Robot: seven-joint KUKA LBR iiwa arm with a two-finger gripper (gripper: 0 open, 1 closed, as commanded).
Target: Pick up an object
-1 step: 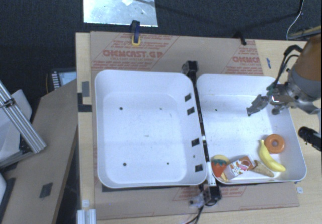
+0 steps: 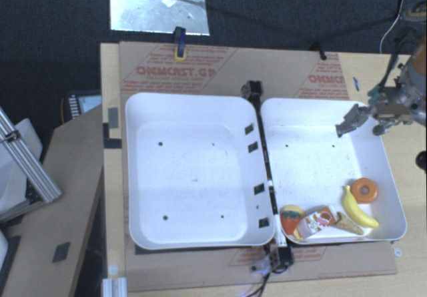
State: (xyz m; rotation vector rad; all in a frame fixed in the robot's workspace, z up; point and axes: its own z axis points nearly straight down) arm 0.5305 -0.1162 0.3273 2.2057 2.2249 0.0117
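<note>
The bench [image 2: 220,65] carries two shallow white bins side by side. The left bin [image 2: 137,155] has nothing in it that I can see; the right bin [image 2: 313,115] holds all the objects, bunched along its near edge and near-right corner.

The arm [image 2: 410,92] reaches in over the far-right corner of the right bin, and its gripper [image 2: 360,123] hangs above the bin's right part, well apart from the objects. From where I stand I cannot tell how its fingertips are set; nothing shows between them.

Among the objects, the banana [image 2: 358,209] lies tilted near the right edge, with an orange ring-shaped toy [image 2: 364,189] touching its upper end. A red-and-white packet [image 2: 315,221] lies along the near edge, a tan wedge [image 2: 347,224] just beside it, and a small orange-red fruit [image 2: 291,216] sits at the near-left corner of that bin.

To do this step well, I would judge the ring or the banana the best target: travel toward the near-right corner, line up across the banana's narrow width, and descend without nudging the neighbours or the bin wall.
</note>
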